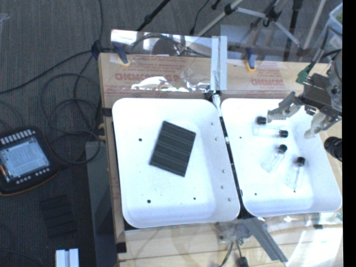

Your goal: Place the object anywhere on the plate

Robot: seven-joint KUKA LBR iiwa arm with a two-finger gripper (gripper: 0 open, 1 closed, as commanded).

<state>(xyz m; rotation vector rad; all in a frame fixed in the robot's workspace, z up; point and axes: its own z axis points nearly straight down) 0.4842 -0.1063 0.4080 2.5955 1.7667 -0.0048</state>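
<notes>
Hovering gripper: the gripper hangs above the right bin at about 1 o'clock of that bin, its two fingers spread apart with nothing between them, so it is released and carrying no load.

Arm: the arm comes in from 3 o'clock, which keeps its bulk off the bins and leaves the vials open to a reach from above.

Objects to move: four small clear vials with black caps lie flat in the right bin, well apart from the plate. One vial lies at about 10 o'clock of the bin, a second vial just below it, a third vial near the centre, and a fourth vial at about 4 o'clock of the centre.

Why they lie so: on their sides and loosely scattered, they look dropped rather than arranged, and round glass is likely to roll under a pinch.

Plate: the dark ribbed plate rests tilted at the centre of the left bin, well apart from its walls, giving room to set something down anywhere on it.

Step in hand: judged as the approach to a pick, with the two upper vials nearest, at 8 o'clock of the fingers.

Left to do: grasp, carry toward 9 o'clock over the rim between the bins, and release on the plate.
</notes>
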